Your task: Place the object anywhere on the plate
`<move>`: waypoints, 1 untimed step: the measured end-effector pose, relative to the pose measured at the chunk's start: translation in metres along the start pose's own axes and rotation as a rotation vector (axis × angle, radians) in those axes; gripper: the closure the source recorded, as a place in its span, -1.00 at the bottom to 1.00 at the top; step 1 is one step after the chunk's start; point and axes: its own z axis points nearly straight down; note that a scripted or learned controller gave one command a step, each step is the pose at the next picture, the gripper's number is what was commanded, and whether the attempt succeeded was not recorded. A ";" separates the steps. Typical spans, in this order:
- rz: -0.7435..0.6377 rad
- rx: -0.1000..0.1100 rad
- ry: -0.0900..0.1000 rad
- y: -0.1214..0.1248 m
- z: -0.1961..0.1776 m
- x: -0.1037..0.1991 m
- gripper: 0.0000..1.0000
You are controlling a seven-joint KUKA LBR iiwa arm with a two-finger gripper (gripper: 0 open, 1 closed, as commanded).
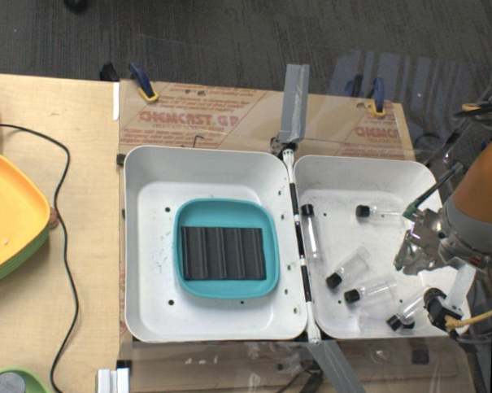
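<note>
A teal plate with a dark ribbed middle lies in the left white bin. Several clear vials with black caps are scattered in the right bin: one near the back, a long one along the left wall, two near the middle, and one at the front right. My gripper hangs over the right bin's right side, above and to the right of the vials. From this angle its metal end is partly hidden by the wrist.
Yellow dishes are stacked on the wooden table at far left, with a black cable running beside them. Cardboard with blue clamps lies behind the bins. A grey divider bar stands between them.
</note>
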 end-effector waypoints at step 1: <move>0.000 0.000 0.000 0.000 0.000 0.000 -1.00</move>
